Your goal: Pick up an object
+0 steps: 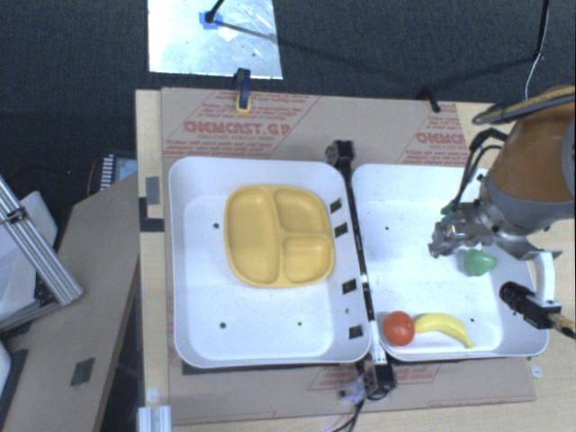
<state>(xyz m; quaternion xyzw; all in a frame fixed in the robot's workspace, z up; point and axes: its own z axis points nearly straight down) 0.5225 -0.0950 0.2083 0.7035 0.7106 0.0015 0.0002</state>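
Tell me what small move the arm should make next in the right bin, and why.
Probably lower the gripper slightly toward the green object just beside it. The tomato and banana lie farther off, at the bin's near edge.

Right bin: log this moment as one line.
tool over right bin | green object beside tool | tomato, banana at front | plate in left bin

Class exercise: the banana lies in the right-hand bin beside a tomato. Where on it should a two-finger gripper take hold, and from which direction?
Grip the banana across its thick middle, coming straight down from above. It lies flat on the right bin floor, curving along the near wall, with the tomato touching its left end. The middle probably leaves the jaws most room, one finger on each long side.
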